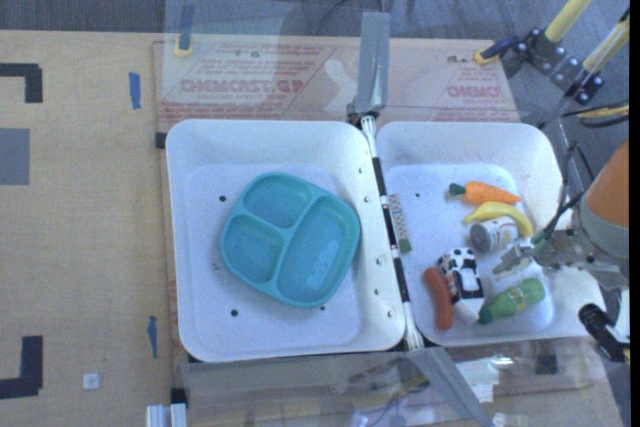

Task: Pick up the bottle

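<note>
The gripper (pixel 522 255), whose jaw state I cannot tell, hangs just above the green bottle (pixel 515 299), seemingly lining up for a grasp.

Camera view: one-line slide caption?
Grey arm's gripper above right white bin, near the green plastic bottle; teal divided plate in the left bin.

The surface (pixel 80 245) is pale wood, filling the left and middle of the frame. Two shallow white bins sit on it side by side, touching along their inner rims: the left bin (pixel 190 315) near the centre, the right bin (pixel 420 150) toward the right edge. Black tape marks (pixel 25 83) and small blue tape strips (pixel 134 90) lie at the far left. A printed cardboard sheet (pixel 250 75) lies behind the bins.
</note>
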Motion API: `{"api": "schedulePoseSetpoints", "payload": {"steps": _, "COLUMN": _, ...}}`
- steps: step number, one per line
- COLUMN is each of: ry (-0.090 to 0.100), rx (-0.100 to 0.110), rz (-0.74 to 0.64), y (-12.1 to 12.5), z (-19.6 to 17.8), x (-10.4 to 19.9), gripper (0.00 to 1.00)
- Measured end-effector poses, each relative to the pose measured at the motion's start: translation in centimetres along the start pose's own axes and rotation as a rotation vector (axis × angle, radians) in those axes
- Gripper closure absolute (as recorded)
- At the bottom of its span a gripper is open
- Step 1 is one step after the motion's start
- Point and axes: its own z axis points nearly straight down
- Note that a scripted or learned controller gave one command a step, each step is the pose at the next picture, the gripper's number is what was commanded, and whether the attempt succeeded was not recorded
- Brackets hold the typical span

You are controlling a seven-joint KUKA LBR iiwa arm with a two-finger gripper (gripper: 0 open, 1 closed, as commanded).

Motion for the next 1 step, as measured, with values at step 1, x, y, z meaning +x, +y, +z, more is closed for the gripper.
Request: {"api": "schedulePoseSetpoints", "payload": {"steps": 1, "ry": 0.023, "rx": 0.002, "rz": 0.446, "y": 0.64, "z": 0.81, "x": -0.52, "gripper": 0.00}}
